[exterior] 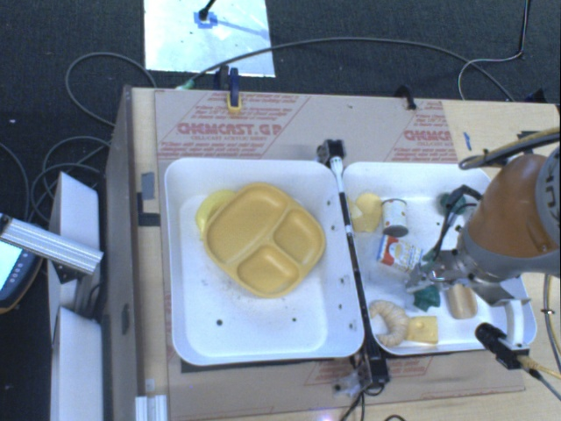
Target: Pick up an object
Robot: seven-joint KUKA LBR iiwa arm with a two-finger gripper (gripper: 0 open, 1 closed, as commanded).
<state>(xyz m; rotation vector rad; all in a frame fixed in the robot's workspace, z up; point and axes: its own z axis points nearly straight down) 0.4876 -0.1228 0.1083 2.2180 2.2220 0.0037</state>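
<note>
Two white bins [188, 261] sit side by side. The left one holds one yellow divided tray [263, 239]. The right bin [421, 175] holds one small can [394, 216], one carton [399, 253], one green piece [427, 297], one croissant-like pastry [390, 319] and one yellow block [423, 330].

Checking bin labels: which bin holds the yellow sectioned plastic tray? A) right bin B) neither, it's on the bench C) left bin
C: the yellow sectioned plastic tray lies inside the left white bin, away from the small items in the right white bin.
</note>
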